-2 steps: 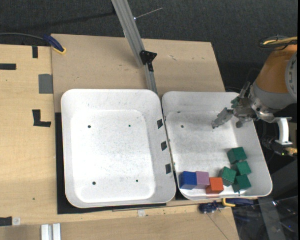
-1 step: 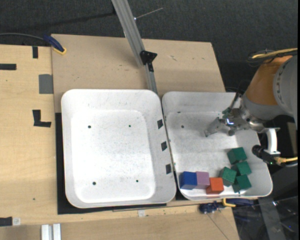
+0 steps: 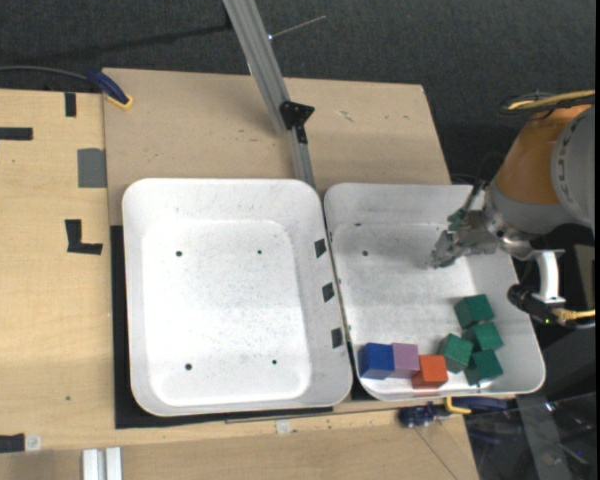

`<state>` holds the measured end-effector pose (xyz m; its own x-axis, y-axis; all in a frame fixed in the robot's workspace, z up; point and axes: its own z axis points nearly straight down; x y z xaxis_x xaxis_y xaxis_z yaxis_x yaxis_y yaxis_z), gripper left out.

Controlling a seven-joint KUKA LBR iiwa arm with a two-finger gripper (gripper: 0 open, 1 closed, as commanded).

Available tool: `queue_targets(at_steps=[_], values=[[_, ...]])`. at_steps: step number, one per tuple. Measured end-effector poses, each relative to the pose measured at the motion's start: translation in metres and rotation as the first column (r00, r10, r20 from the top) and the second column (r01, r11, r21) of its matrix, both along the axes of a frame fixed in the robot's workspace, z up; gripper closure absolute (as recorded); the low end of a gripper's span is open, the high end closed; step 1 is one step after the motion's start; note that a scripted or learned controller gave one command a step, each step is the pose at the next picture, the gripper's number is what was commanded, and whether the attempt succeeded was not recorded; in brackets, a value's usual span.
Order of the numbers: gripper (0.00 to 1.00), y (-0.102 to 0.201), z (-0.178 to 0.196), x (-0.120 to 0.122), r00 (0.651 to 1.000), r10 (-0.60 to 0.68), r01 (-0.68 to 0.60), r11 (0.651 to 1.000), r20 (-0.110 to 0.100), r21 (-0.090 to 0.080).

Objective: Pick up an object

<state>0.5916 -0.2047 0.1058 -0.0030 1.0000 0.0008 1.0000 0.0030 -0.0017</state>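
My gripper [image 3: 446,251] hangs over the upper right part of the right bin [image 3: 400,208], fingertips pointing down-left, with no object seen between them. The blocks lie along that bin's front edge, well below the gripper. A blue block [image 3: 377,359], a purple block [image 3: 405,357] and an orange block [image 3: 432,370] sit in a row. To their right, several green blocks [image 3: 474,311] cluster near the bin's right front corner.
The left bin [image 3: 140,268] stands beside the right one. A slanted metal bar [image 3: 265,58] runs from the top down to the bins' shared edge. The grey and orange arm [image 3: 540,173] enters from the right.
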Motion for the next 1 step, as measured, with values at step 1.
queue_targets(at_steps=[1], values=[[1.0,0.0012,0.0612,-0.0051,1.0,-0.002,0.002,1.0,0.006,-0.002]])
